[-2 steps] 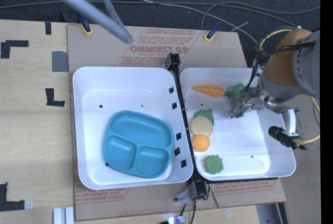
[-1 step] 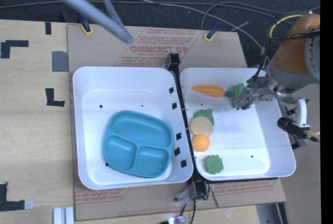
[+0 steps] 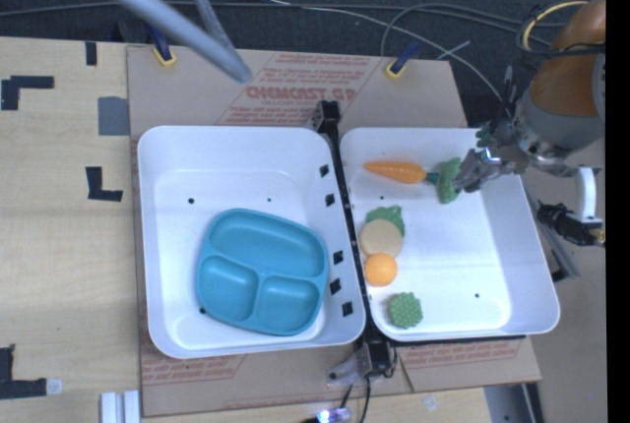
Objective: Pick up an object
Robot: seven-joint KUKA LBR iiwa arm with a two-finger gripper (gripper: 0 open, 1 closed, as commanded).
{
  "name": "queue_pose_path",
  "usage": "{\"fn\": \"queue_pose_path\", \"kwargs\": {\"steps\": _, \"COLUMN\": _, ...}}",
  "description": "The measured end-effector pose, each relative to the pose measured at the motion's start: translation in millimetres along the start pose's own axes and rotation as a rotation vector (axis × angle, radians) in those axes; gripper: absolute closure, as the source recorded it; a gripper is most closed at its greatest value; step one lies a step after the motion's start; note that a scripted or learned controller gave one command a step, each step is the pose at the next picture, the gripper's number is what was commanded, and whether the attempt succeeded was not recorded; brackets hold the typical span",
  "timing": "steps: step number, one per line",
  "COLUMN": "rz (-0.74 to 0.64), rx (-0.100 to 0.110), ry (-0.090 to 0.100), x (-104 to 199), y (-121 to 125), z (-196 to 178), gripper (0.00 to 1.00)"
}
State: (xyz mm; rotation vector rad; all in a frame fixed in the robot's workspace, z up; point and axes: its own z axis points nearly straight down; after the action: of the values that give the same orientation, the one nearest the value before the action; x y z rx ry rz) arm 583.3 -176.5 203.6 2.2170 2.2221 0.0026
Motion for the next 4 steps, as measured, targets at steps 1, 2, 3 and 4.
{"fn": "queue_pose_path", "kwargs": {"steps": 1, "rz": 0.001, "rx": -0.002, "ry": -0.002, "x": -8.5, "y": -2.7, "z": -58.6, "gripper": 1.00}}
{"fn": "queue_pose_path", "kwargs": {"steps": 2, "rz": -0.003, "rx": 0.005, "ry": 0.002, "x": 51.1, "y": -12.6, "z": -46.1, "gripper": 1.00}}
{"fn": "queue_pose_path", "kwargs": {"steps": 3, "rz": -0.004, "rx": 0.006, "ry": 0.002, "x": 109.3, "y": -30.7, "z": -47.3, "gripper": 1.00}}
{"fn": "queue_pose_path", "kwargs": {"steps": 4, "rz": -0.004, "rx": 0.007, "ry": 0.002, "x": 164.2, "y": -47.3, "z": -32.6, "gripper": 1.00}}
